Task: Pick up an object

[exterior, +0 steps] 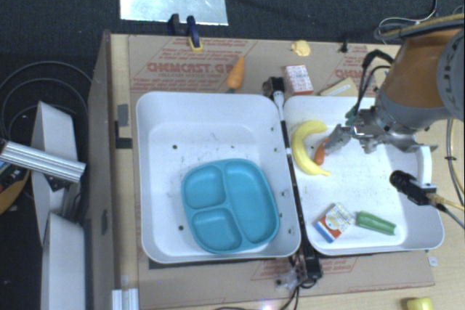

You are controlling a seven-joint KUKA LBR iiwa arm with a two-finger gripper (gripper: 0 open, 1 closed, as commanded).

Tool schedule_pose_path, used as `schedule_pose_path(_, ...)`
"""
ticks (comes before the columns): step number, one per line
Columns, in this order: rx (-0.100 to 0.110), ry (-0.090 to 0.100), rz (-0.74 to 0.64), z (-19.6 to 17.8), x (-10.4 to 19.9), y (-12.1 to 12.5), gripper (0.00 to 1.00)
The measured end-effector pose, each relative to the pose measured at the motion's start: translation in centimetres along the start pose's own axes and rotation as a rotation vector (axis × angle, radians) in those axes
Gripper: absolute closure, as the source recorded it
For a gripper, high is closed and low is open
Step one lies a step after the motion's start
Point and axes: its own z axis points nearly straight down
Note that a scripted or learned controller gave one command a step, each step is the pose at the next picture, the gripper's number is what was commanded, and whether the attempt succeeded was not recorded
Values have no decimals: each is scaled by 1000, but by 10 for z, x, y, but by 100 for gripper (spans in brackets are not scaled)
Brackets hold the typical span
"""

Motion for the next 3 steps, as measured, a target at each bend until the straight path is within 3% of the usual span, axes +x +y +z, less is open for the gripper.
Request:
schedule_pose_path(1,-7,-4,-2,101,3,32,0)
schedule_pose_path(2,10,-5,-3,100,5,78,0)
schedule_pose_path(3,-1,-3,-1,90,7,78,100)
